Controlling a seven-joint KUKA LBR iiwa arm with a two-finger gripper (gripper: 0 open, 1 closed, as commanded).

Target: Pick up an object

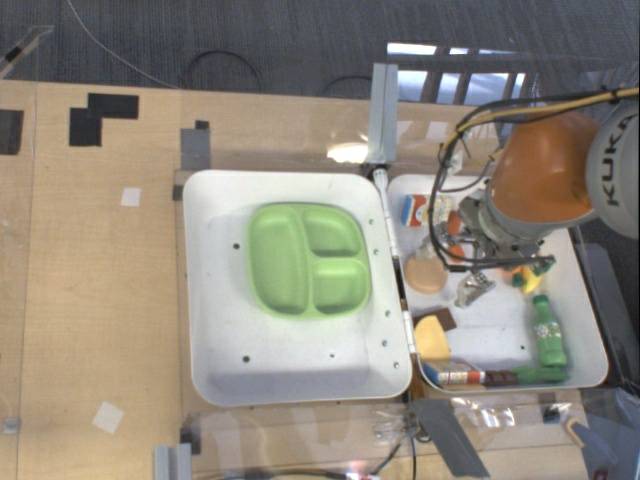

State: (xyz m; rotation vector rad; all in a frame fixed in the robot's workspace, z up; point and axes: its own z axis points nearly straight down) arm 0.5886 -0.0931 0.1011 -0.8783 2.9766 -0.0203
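Over the right bin (592, 363), the end effector (474, 290), grip unclear, hangs beside a round tan object (427, 276).

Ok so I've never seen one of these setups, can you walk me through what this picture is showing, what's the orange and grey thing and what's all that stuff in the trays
This is a single camera looking down at a slant on a wooden bench. The grey machine with the orange band is a robot arm reaching in from the right; its job is to pick up an object. Its gripper hangs low over the right bin. I cannot tell whether it holds anything.

Two shallow white bins sit side by side. The left bin holds a green divided plate. The right bin holds small clutter: a green bottle on its right side, a yellow block near the left wall, a round tan piece above it, and a marker along the front wall.
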